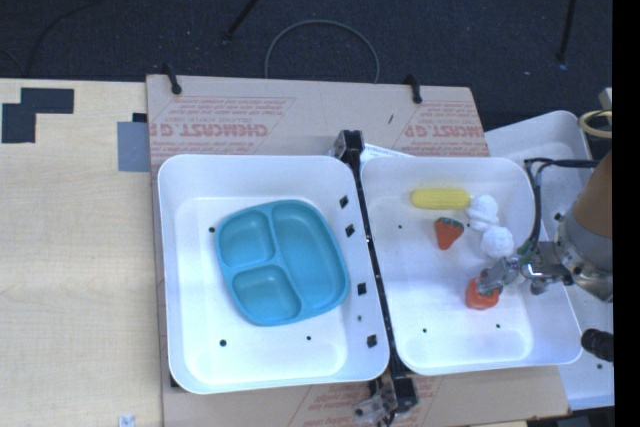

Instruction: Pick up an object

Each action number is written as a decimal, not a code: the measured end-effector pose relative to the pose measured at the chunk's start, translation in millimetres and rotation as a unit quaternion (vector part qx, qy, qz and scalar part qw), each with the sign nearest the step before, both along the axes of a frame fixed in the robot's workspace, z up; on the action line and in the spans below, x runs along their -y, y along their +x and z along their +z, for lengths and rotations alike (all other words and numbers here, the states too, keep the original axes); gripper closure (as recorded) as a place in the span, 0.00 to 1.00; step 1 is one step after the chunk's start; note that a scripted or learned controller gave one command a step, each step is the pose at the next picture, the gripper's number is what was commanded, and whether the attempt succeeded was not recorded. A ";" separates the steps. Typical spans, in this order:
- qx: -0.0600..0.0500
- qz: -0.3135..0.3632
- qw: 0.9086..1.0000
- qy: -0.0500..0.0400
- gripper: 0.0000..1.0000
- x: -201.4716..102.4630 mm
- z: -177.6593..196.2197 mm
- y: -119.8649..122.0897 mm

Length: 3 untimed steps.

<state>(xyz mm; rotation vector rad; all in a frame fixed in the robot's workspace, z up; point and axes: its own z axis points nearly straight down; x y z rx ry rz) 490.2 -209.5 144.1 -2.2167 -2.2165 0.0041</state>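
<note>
Small orange-red toy (pixel 482 295) lies under the metal two-finger gripper (pixel 497 276); grip state unreadable, maybe touching. Centre, close squarely, lift straight.

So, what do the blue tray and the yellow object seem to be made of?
The blue tray, with three compartments, looks like moulded plastic: one even colour, rounded edges, a soft sheen. The yellow object is probably plastic or rubber, a smooth toy corn cob perhaps; it is too small to tell.
</note>
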 end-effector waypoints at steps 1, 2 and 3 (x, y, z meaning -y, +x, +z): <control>0.000 0.000 1.000 0.001 0.00 -1.8 -52.9 -0.3; 0.002 -0.002 1.000 0.000 1.00 -0.1 -39.9 0.1; 0.004 0.001 1.000 -0.001 1.00 -8.5 17.7 2.5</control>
